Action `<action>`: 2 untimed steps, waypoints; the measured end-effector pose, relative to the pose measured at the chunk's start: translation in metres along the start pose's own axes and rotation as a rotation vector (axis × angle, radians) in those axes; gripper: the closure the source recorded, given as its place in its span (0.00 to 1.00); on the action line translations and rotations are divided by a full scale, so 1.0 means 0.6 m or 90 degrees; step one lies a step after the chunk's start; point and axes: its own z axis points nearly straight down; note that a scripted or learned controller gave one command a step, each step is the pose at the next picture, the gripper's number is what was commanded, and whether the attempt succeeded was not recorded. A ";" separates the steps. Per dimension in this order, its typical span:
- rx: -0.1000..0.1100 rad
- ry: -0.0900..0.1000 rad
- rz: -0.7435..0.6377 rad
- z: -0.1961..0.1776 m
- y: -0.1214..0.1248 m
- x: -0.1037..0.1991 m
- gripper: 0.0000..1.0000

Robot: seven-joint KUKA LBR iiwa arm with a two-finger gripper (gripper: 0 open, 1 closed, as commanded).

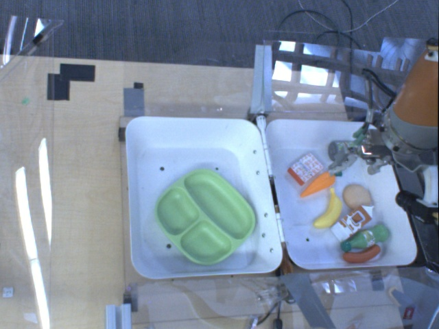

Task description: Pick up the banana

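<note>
The yellow banana (328,210) lies in the right bin (295,249), near its middle, curving up towards an orange carrot (317,184) that touches its upper tip. My gripper (341,155) hangs over the upper part of that bin, above and slightly right of the carrot and well clear of the banana. Nothing shows in it. The grey arm with its orange band (418,98) comes in from the right edge.
Around the banana lie a red-and-white box (305,168), a beige egg-like ball (357,196), a small white-and-brown carton (355,219), a green bottle (367,238) and a red sausage (361,253). The left bin (144,184) holds a green divided plate (206,216).
</note>
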 end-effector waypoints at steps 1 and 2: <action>-0.002 0.000 -0.037 0.227 0.027 -0.046 0.00; -0.003 0.000 -0.039 0.211 0.030 -0.044 1.00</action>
